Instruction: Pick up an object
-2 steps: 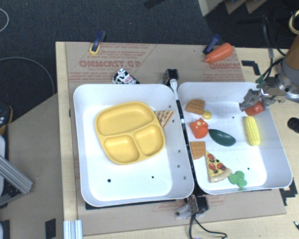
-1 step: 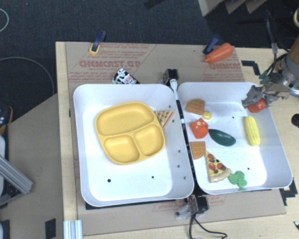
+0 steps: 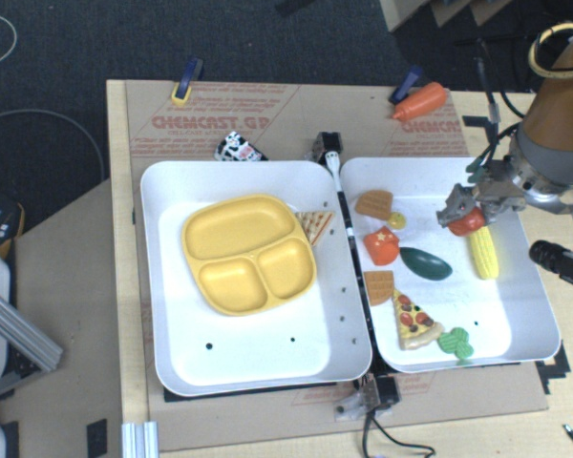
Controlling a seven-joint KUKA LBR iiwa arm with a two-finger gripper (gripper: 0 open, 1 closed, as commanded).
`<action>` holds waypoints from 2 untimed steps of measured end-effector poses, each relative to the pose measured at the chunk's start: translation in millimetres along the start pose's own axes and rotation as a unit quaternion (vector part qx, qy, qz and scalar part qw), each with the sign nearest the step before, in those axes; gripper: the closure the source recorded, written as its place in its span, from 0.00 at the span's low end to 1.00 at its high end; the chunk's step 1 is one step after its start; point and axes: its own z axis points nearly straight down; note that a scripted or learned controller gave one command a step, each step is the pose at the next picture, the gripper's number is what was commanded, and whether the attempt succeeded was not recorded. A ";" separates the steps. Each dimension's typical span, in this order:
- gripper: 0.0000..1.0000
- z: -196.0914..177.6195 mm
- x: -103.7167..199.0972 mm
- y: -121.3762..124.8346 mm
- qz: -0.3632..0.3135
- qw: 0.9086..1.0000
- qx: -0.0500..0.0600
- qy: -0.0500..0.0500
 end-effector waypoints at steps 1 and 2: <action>1.00 -13.1 49.3 -23.1 -0.001 1.000 -0.001 0.000; 1.00 -5.9 105.2 -51.5 -0.001 1.000 0.000 0.000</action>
